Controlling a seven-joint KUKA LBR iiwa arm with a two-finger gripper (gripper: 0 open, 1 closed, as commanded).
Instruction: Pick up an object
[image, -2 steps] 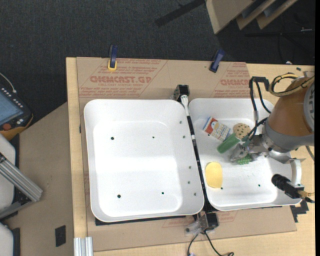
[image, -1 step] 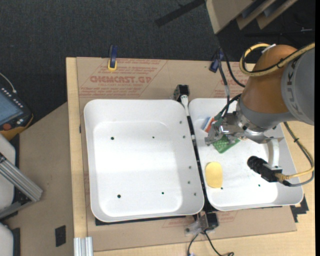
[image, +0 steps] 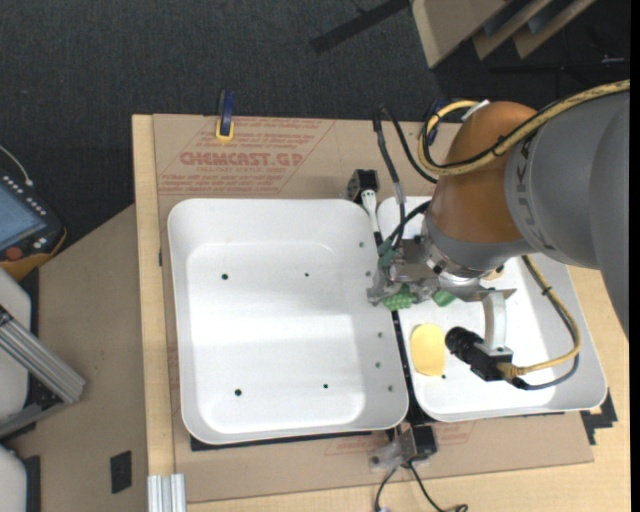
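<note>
Now grey arm with orange wrist band (image: 480, 190) bent low over right shallow white plastic bin (image: 560, 390), gripper (image: 400, 290) at bin's left wall, likely probing for pick. Small green object (image: 402, 298) beneath it; grip state: cannot tell. Smooth pale-yellow rounded piece (image: 428, 350) lies just beside, free. Left shallow white plastic bin (image: 200, 330) glossy, round-cornered.

Red lettering on the brown cardboard sheet (image: 250, 150) covering the tabletop reads, apparently, "CHEMCAST GP"; the smaller red lines around it are too blurred to read.
</note>
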